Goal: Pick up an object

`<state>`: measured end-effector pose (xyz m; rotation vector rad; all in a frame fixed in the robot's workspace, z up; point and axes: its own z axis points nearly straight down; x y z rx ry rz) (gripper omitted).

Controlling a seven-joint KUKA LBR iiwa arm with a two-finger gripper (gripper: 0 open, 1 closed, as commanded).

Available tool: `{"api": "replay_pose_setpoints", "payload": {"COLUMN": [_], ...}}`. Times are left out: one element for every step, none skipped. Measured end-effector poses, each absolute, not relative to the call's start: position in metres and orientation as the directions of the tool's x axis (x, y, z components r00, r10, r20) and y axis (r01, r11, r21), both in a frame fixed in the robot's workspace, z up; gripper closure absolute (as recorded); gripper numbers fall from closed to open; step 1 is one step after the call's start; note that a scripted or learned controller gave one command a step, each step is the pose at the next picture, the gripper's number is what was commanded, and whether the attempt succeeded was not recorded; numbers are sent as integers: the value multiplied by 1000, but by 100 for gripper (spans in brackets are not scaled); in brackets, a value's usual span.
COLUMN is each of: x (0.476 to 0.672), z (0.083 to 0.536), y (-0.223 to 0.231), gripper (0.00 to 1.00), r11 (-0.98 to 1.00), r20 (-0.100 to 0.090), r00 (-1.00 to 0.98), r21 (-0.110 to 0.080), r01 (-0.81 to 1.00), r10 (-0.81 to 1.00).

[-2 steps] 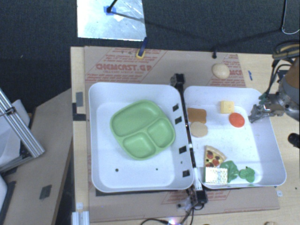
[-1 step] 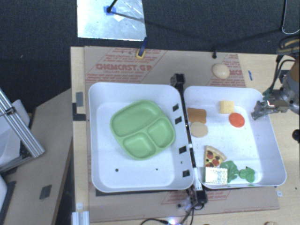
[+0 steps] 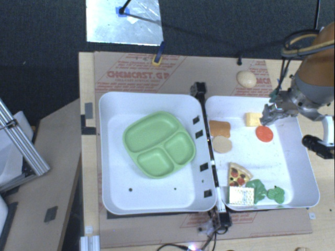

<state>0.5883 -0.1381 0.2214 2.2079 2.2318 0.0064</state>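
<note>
Table (image 3: 131, 67) bearing two bins. We are hovering end effector (image 3: 266, 118) in right bin (image 3: 298, 161), between yellow cheese block (image 3: 252, 119) and red disc (image 3: 264, 134), likely lining up pick; grip state: cannot tell.

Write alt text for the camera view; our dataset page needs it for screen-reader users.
A grey robot arm's gripper hangs over the right white bin, beside a yellow block and a red disc, among toy foods. The left bin holds a green divided plate.

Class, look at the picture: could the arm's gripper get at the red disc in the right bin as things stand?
Probably yes. The gripper hangs just above the red disc, which lies flat with bare bin floor around it; the yellow block sits beside it, apart.
</note>
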Motion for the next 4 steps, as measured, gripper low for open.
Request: {"api": "replay_pose_setpoints", "payload": {"x": [601,617,642,659], "z": [232,239,230,237], "y": [-87,-30,28,81], "gripper": [100,100,100,100], "r11": [11,11,10,10], "r20": [1,2,2,3], "r00": [-11,-11,-10,-10], "r21": [4,4,3,4], "r01": [1000,1000,1000,1000], "r10": [1000,1000,1000,1000]}}
